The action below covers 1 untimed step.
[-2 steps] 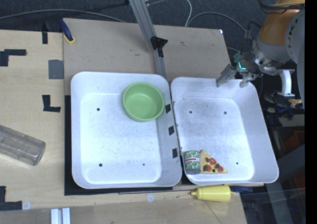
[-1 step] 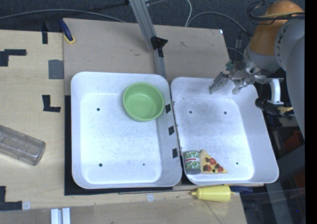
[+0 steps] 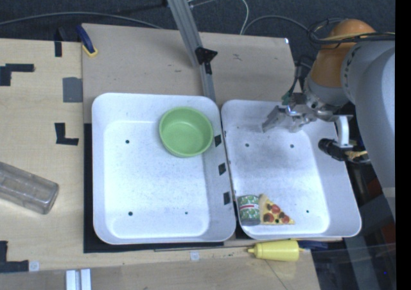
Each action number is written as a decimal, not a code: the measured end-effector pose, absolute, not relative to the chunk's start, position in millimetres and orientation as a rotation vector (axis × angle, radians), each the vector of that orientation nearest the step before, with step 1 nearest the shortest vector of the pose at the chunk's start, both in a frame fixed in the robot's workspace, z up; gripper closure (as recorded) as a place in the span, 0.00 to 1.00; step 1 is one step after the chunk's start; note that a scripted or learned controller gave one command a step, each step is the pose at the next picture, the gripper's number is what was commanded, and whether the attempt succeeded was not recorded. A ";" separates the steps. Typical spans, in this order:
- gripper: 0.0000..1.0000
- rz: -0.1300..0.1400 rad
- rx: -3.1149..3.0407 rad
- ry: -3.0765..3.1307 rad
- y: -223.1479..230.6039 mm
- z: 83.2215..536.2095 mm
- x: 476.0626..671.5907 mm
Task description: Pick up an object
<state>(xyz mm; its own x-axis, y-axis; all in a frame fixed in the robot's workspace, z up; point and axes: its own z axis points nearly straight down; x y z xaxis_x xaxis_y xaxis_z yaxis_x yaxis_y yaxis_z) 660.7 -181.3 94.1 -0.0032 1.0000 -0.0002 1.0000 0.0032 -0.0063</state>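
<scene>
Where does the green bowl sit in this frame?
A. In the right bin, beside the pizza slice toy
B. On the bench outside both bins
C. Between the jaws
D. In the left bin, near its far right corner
D: the green bowl rests inside the left bin, close to its far right corner.

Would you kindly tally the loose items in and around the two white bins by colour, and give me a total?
Green: 2, the bowl in the left bin and the small can in the right bin
Yellow: 2, the pizza slice toy and the bottle on the bench in front of the right bin
Clear: 1, the tumbler lying on the bench
Total: 5
</scene>
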 end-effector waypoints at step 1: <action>1.00 0.005 -2.216 -2.228 -181.2 108.3 662.4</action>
<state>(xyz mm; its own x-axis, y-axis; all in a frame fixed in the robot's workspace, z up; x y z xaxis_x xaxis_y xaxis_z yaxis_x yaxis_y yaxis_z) 662.4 -181.2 108.3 -0.0051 1.0000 -0.0028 1.0000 0.0051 -0.0014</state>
